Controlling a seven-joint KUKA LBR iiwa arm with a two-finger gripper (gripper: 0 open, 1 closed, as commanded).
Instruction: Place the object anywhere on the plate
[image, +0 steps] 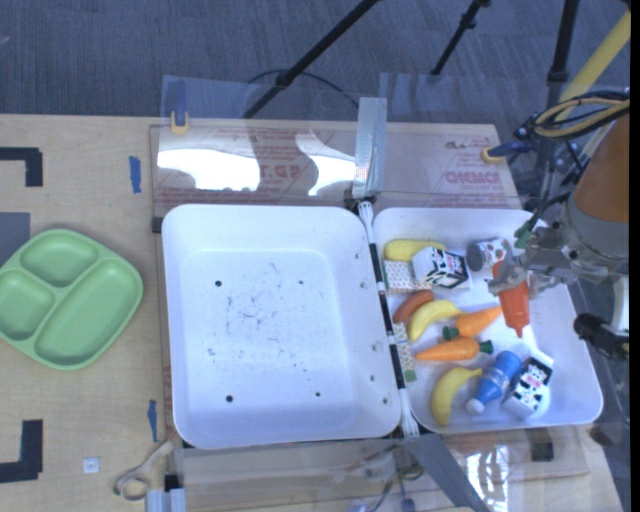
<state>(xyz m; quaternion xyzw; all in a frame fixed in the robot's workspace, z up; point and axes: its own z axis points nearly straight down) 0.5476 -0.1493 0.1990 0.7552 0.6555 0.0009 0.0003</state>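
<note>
Gripper (516, 283) clenched on a glossy orange tapered bottle (516, 308); green moulded plate (66, 297) well apart.

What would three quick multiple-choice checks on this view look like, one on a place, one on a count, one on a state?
1. Where is the green divided plastic plate?
A. On the wooden bench left of both bins
B. Inside the left bin
C. Inside the right bin

2. How many yellow toy bananas lie in the right white bin?
A. One
B. Three
C. Five

3. What does the green plate hold?
A. A carrot
B. A bottle
C. Nothing

Answers: 1 A, it lies on the bench beside the left white bin. 2 B, bananas at and. 3 C, its three compartments are bare.
</note>
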